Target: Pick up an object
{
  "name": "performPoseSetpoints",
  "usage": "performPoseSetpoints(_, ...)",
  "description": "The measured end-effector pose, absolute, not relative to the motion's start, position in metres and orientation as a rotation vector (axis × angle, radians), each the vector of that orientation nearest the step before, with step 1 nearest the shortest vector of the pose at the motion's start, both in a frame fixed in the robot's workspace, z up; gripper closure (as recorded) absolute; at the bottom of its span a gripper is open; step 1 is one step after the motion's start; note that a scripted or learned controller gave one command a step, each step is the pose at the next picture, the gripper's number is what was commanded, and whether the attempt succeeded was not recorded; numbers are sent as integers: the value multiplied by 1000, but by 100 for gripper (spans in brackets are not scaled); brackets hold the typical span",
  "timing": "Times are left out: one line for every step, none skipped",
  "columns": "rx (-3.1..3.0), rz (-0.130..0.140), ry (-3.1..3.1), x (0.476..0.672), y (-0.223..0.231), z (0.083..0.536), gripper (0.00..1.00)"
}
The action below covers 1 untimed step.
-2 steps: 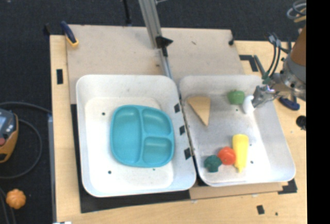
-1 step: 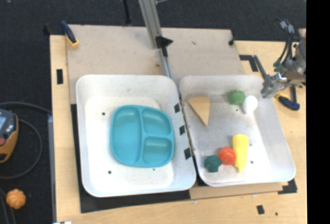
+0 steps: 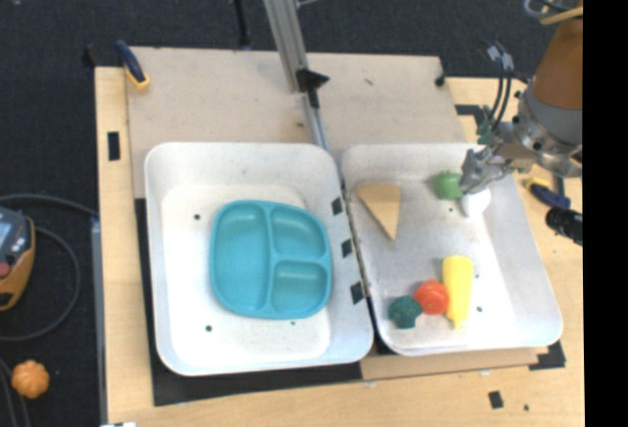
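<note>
The right bin point(image 3: 530, 268) holds several small objects. A tan wedge point(image 3: 381, 207) lies near its left wall. A light green piece point(image 3: 447, 185) sits at the back of the bin. My gripper point(image 3: 475, 180) hangs over that back part, just right of the green piece and close to it. A small white shape point(image 3: 477, 203) shows right beneath the gripper. At the front lie a yellow piece point(image 3: 457, 289), a red-orange piece point(image 3: 432, 296) and a dark green piece point(image 3: 403, 310), packed close together.
The left bin point(image 3: 167, 219) bears a teal divided plate point(image 3: 271, 258). A slanted metal rail point(image 3: 285, 23) rises behind the bins. Cables point(image 3: 500, 86) hang near the arm at the right. An orange ball point(image 3: 29, 378) lies off the bench at lower left.
</note>
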State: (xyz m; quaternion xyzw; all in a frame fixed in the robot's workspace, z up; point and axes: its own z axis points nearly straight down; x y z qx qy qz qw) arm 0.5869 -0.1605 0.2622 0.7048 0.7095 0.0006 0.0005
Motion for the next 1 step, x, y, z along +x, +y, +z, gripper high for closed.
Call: performPoseSetpoints(2214,2,2228,585,-119,260,100)
